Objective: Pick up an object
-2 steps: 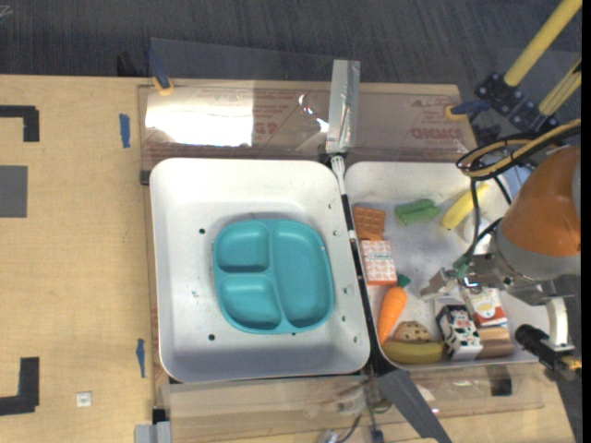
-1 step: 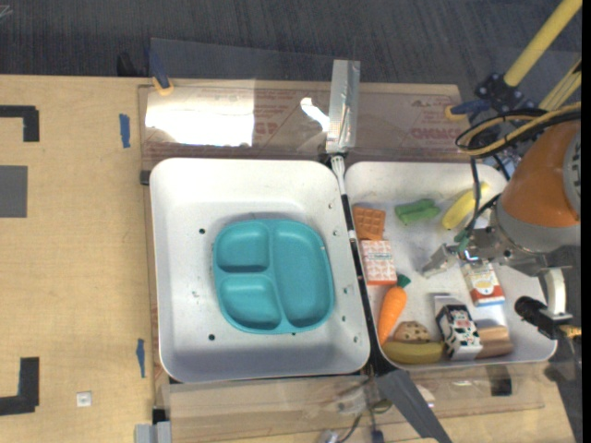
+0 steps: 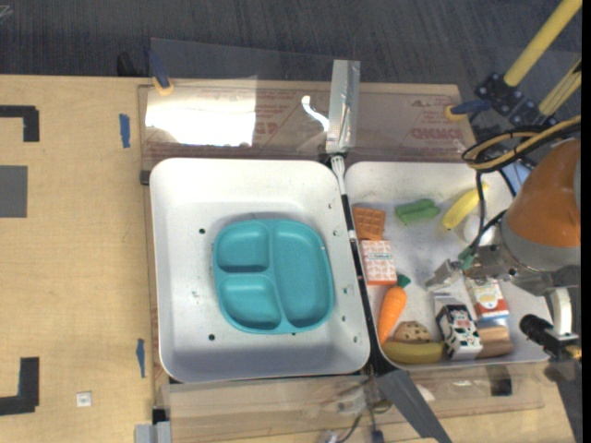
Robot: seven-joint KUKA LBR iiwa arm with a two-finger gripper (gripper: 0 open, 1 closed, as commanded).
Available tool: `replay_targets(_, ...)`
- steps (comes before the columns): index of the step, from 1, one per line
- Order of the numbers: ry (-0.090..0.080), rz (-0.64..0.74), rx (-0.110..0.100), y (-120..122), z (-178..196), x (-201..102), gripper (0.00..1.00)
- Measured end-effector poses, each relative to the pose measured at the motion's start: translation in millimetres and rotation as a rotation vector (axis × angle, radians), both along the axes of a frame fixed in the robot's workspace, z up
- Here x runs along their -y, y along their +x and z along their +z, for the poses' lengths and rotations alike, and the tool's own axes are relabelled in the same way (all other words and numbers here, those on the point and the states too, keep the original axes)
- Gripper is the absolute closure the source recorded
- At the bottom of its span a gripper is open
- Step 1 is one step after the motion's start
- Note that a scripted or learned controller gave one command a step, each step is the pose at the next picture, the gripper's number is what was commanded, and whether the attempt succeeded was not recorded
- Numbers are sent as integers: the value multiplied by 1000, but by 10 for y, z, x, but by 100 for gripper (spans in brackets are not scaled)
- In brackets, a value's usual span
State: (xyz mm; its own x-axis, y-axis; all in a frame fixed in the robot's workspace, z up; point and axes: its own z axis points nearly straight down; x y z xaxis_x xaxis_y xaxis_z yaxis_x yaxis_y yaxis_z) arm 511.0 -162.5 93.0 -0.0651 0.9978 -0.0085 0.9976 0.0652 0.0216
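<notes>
The right bin point(image 3: 420, 178) holds several toy foods. A carrot point(image 3: 394, 308) lies beside a pink carton point(image 3: 378, 263) and an orange waffle point(image 3: 368, 221). Further back are a green piece point(image 3: 417, 210) and a yellow piece point(image 3: 459, 209). At the front lie a banana point(image 3: 413, 353), a cookie point(image 3: 413, 331), a black-and-white box point(image 3: 459, 329) and a small milk carton point(image 3: 488, 301). My gripper point(image 3: 451, 273) hangs low in the bin's middle right, just left of the milk carton and above the black-and-white box. Nothing is visibly held in it.
The left bin point(image 3: 175, 247) holds a teal divided plate point(image 3: 273, 275). A clear divider point(image 3: 342, 109) stands between the bins at the back. Cables and yellow struts point(image 3: 545, 35) crowd the upper right, and the orange-banded arm point(image 3: 549, 210) covers the right bin's right edge.
</notes>
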Motion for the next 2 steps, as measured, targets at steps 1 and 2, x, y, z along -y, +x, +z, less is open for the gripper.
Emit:
replay_targets(1,-4,106,4,-232,5,4,0)
replay_targets(2,-7,111,4,-239,7,-85,0)
